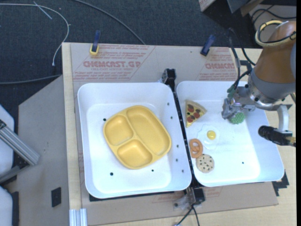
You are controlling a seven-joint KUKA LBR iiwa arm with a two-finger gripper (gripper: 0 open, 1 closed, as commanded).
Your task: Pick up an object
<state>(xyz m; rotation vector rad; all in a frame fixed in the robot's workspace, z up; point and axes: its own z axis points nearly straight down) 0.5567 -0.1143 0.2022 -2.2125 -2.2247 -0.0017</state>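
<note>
While the yellow divided tray is sitting mid-floor in the left bin, bare white is ringing it on all sides. Right of the tray, across the bins' shared wall, pizza slice, pretzel, cookie and fried egg are crowding the right bin's near side. Farther right, the gripper is pressing against a green object; grip state: cannot tell. Cardboard above the tray is reading "CHEMCAST GP".
</note>
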